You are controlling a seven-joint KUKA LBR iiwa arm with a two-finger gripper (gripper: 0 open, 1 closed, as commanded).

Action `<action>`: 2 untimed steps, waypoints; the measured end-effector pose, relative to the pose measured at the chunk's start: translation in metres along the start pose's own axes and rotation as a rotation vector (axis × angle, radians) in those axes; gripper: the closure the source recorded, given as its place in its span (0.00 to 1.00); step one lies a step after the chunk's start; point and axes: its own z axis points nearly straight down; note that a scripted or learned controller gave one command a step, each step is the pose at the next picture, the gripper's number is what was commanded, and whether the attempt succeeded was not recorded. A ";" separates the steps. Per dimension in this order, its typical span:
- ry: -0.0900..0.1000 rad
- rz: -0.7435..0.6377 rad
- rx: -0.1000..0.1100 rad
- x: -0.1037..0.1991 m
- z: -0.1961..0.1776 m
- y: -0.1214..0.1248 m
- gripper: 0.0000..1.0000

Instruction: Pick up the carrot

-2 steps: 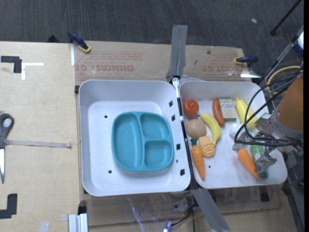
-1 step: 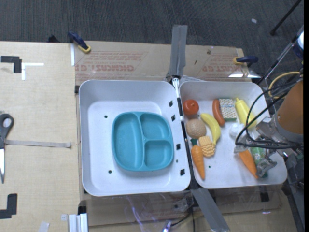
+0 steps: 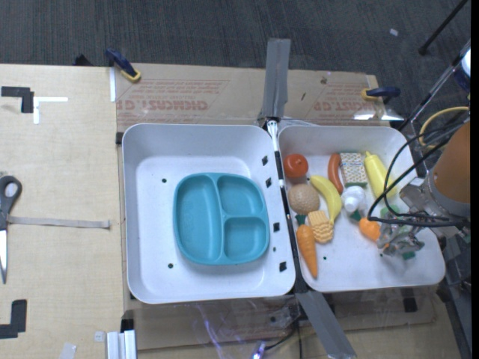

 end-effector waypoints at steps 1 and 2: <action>0.000 0.000 0.000 0.000 0.000 0.000 0.00; 0.004 -0.090 -0.008 -0.018 0.014 0.040 0.00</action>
